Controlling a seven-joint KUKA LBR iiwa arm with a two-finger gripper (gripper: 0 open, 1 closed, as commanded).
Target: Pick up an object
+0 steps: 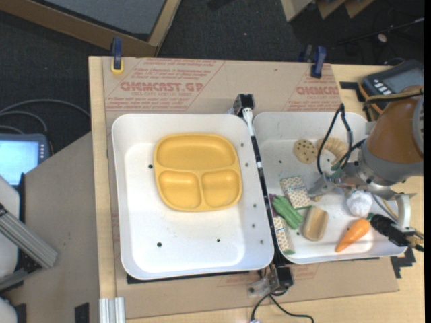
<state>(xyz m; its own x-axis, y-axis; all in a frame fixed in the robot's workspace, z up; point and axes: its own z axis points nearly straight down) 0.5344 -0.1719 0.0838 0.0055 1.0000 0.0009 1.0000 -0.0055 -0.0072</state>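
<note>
The right bin holds several small objects. A round speckled cookie lies near its far side. A patterned packet, a green piece and a tan cylinder sit in the middle and front. An orange carrot lies at the front right, with a white ball just behind it. My gripper hangs low over the bin's middle, right of the packet and left of the white ball. A black cable loops over it, and nothing is visibly in its grasp.
The left bin bears a yellow divided plate in its far half. A black bar runs between the two bins. The arm's grey body with its orange band covers the right bin's right edge. Blue clamps hold the cardboard at the back.
</note>
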